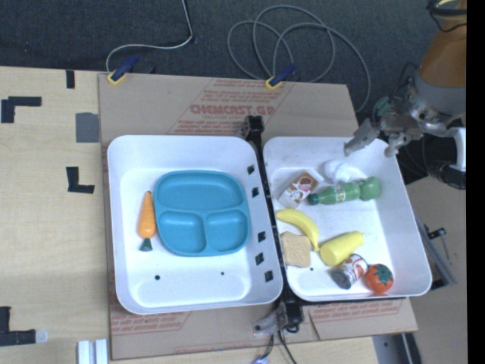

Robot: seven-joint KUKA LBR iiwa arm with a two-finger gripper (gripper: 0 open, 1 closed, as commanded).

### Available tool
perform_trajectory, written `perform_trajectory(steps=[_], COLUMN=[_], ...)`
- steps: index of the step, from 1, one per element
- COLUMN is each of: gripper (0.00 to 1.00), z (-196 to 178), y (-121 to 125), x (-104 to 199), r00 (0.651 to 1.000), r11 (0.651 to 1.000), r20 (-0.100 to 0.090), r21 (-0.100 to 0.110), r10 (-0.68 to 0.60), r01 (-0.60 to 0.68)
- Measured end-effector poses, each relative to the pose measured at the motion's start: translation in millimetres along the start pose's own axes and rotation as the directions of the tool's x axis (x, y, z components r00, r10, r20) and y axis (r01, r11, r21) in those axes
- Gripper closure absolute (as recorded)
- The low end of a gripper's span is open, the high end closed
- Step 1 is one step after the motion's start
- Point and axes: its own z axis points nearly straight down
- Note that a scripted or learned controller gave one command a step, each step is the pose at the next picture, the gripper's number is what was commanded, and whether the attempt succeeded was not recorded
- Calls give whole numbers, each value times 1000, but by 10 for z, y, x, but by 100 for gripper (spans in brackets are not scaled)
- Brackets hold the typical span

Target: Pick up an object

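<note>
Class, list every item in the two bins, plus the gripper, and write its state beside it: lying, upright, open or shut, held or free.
gripper: open, above right bin's far edge, holding nothing
green bottle: lying on its side, free
banana: lying flat
blue tray: flat in left bin
carrot: lying beside tray
tomato: resting in near corner
small can: tipped over

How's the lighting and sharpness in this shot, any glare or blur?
Camera view: even, soft light with faint shadows; no hard glare on the right bin; the banana and plate are fairly sharp; the hand looks slightly blurred.
</note>
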Motion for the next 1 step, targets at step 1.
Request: perform_trajectory(steps=[1], gripper=[0], z=[1198], y=[-57], x=[667], r00=[1000], r11=[1000], r20=[-3], r21=[6], r10=[-1], r01=[1])
